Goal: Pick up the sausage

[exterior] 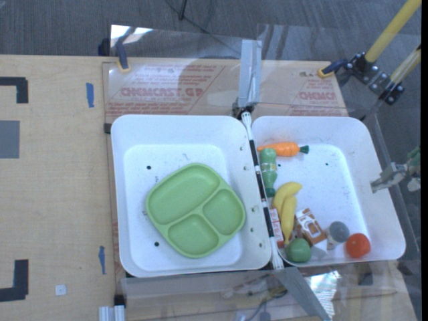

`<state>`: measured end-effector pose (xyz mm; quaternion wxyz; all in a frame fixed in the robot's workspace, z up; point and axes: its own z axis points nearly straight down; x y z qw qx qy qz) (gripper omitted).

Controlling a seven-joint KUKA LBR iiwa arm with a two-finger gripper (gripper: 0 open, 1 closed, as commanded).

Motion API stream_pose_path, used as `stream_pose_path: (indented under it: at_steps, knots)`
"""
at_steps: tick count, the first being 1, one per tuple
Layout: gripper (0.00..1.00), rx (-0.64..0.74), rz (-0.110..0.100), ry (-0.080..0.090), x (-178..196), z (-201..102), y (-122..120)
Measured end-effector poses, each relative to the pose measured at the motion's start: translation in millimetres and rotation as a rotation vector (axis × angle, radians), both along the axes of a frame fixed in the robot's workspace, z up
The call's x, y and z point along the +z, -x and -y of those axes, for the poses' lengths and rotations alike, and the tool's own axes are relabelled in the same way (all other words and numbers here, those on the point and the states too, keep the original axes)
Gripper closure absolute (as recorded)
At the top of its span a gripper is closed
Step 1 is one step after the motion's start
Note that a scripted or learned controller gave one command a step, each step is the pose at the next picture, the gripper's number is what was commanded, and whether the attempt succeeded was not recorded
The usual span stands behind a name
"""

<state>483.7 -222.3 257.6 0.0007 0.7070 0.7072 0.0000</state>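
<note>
The sausage (309, 227) seems to be the brownish piece with white and orange marks near the front of the right bin (348, 146), though it is too small to be sure. It lies crowded: the banana (288, 206) touches it on one side, a grey lump (338, 231) sits just beside it on the other, a green ball (299, 249) is close in front, and a red ball (358, 245) is near.

That crowding is the main risk. A descent slightly off centre would likely land on the banana or the grey lump, or close on two things at once, or nudge the sausage aside.

The pincer (391, 178) hangs at the bin's right rim, well apart from the sausage; I cannot tell whether it is released or clenched. It holds nothing that I can see. A low approach from there could clip the rim.
</note>
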Motion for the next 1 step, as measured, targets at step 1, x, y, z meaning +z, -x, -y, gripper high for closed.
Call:
stream_pose_path:
  at_steps: [1]
  knots:
    - [0.00, -0.334, 0.000, 0.000, -151.4, -81.4, 4.1]
